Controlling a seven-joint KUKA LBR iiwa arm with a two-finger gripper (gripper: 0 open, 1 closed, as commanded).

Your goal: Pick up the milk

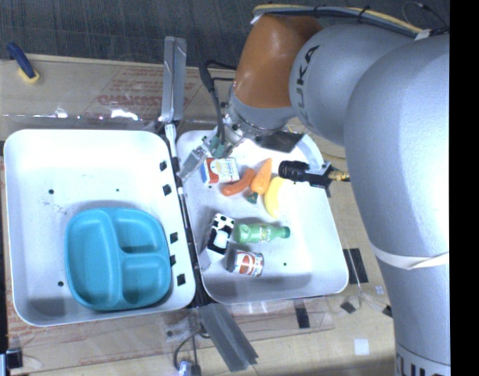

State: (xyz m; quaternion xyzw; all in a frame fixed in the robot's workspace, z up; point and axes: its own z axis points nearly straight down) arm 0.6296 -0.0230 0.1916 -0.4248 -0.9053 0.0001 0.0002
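Note:
The milk (219, 233) is a small black-and-white patterned carton lying in the right bin (317, 276), near its left wall and toward the front. My gripper (210, 149) hangs low over the back left corner of that bin, well behind the milk and apart from it. It sits just beside a small red, white and blue carton (221, 169). The wrist and the orange band (274, 61) cover the gripper's upper part.
A green bottle (260, 232) lies right against the milk, with a can (245, 262) just in front. A carrot (259, 176), a red piece (237, 186) and a yellow fruit (272, 197) lie mid-bin. The left bin (35, 171) holds a blue divided tray (117, 257).

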